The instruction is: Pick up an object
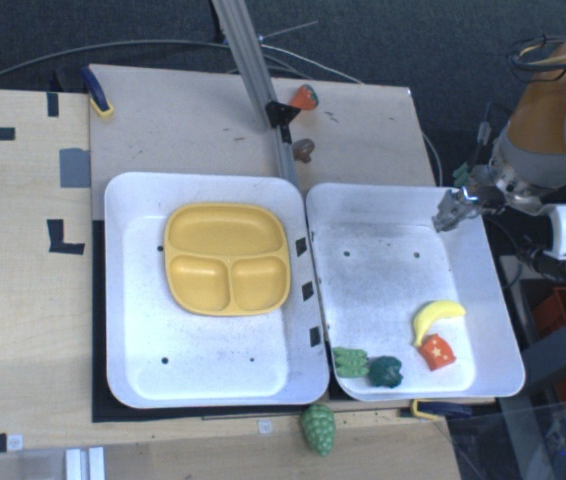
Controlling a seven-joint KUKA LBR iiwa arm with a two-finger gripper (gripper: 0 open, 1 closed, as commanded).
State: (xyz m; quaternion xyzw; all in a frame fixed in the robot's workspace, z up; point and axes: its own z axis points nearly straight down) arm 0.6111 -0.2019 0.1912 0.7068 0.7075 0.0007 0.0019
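The right bin (383,268) holds a yellow banana (434,317), a small red block (438,352) just below it, and two green toys (369,366) at its near left corner. My gripper (450,211) hangs over the bin's far right corner, well away from all of these. Nothing shows between its fingers, and it is too small and dark to tell how they stand.
The left bin (133,298) holds a yellow divided plate (228,258). A green bumpy toy (317,427) lies on the bench in front of the bins. A grey pole (248,58) slants up from between the bins. An orange piece (305,97) lies behind them.
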